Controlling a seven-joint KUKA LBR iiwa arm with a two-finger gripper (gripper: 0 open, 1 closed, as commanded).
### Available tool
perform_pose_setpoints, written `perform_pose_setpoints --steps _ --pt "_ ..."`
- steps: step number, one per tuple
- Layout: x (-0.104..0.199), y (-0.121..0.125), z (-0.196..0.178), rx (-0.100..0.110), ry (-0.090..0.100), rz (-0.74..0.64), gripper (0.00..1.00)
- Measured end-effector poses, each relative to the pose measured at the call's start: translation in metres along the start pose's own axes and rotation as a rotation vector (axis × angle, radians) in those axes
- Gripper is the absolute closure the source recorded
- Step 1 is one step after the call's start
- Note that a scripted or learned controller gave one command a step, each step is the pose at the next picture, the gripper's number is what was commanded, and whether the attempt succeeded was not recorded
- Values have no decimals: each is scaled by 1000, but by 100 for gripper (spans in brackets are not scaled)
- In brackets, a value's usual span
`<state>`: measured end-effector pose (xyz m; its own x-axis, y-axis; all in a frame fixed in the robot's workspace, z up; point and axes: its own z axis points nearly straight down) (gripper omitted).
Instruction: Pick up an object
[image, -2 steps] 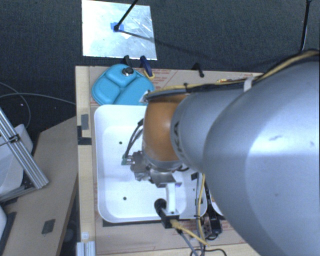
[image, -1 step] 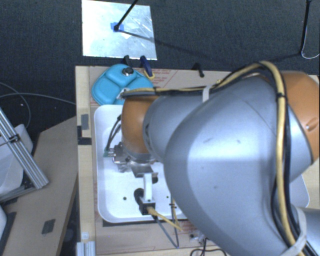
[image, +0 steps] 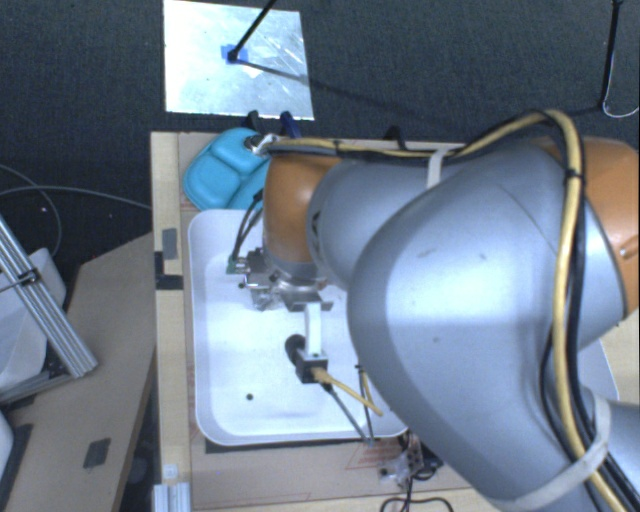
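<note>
— Where's the blue object (image: 222, 172)?
— At the far left corner of the left white bin (image: 215, 330), lying at its rim, with the arm (image: 470, 300) just beside it.
— And the gripper (image: 272, 284)?
— Over that bin's middle, near the object but apart. Open or closed, I cannot tell.

Arm (image: 450, 300) over bin (image: 225, 345), blue object (image: 225, 170) near.

The arm (image: 470, 300) is built of bulky, smooth, rounded grey links. An orange band (image: 290, 205) rings it above the wrist; more orange shows at the frame's right edge. Yellow and black cables (image: 570, 230) run over the casing. The gripper (image: 277, 287) is dull metal.
</note>
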<state>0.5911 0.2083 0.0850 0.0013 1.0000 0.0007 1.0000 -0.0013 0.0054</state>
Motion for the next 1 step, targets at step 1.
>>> perform_pose_setpoints --steps 1 --pt "-47 8 1 4 -1 1 100"
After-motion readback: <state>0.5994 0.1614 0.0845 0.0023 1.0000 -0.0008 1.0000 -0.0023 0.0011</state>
